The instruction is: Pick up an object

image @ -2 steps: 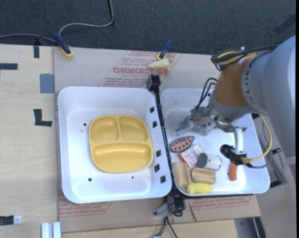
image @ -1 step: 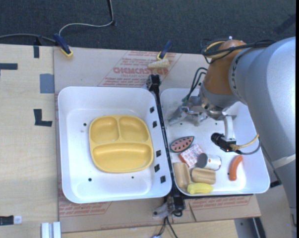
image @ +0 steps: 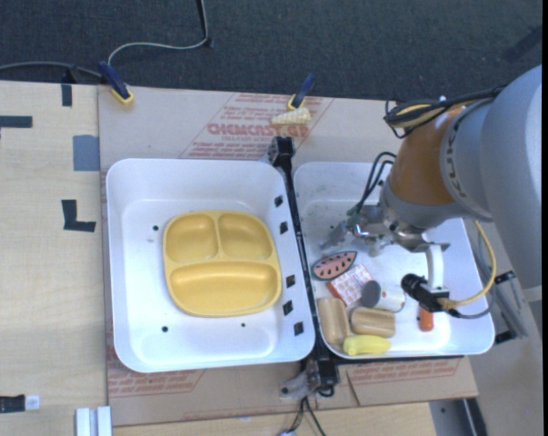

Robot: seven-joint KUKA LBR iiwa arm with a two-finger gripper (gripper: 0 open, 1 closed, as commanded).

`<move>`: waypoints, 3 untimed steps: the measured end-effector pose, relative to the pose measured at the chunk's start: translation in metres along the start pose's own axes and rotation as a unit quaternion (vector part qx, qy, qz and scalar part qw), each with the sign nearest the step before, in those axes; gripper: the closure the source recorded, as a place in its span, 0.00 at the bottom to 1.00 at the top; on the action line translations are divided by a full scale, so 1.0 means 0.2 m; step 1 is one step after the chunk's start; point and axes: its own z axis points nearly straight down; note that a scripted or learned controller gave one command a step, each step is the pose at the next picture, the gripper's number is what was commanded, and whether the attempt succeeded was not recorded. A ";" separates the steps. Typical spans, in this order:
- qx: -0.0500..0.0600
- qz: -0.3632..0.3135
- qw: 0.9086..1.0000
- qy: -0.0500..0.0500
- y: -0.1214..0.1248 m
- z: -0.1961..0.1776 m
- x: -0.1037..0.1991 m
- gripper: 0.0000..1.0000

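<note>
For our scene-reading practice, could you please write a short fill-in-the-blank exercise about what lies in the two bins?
1. The yellow divided plate lies in the ____ bin.
2. The plate has ____ compartments.
3. The small food toys, such as the watermelon slice and the banana, lie in the ____ bin.
4. The gripper hangs over the ____ bin.

Missing words: left; three; right; right

Robot lab: clamped cardboard [image: 246, 125], bins [image: 128, 243].
</note>
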 end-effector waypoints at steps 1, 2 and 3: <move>0.000 0.000 1.000 0.000 0.00 -0.05 0.00 1.00; 0.000 0.000 1.000 0.000 0.00 -0.05 0.00 0.00; 0.001 0.000 1.000 0.001 0.10 0.00 0.06 0.00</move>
